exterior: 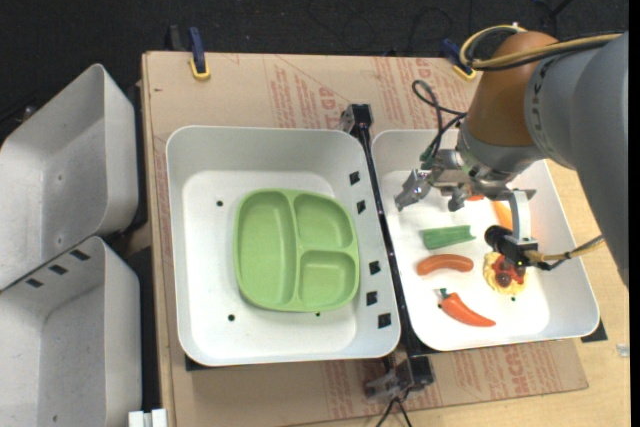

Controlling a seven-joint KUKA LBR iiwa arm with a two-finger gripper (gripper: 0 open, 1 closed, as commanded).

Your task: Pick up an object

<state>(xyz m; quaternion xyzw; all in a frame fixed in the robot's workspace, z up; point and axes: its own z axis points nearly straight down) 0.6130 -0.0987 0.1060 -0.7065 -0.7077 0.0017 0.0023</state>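
Orange pepper [466, 309] nearest in right bin [570, 315], red sausage [444, 264] and green piece [446, 236] beyond it, tool [437, 188] above green piece, fingers spread wide, holding nothing.

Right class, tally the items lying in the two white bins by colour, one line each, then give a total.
Green: 2, the divided tray and the small green piece
Orange or red: 3
Yellow with red: 1
Total: 6
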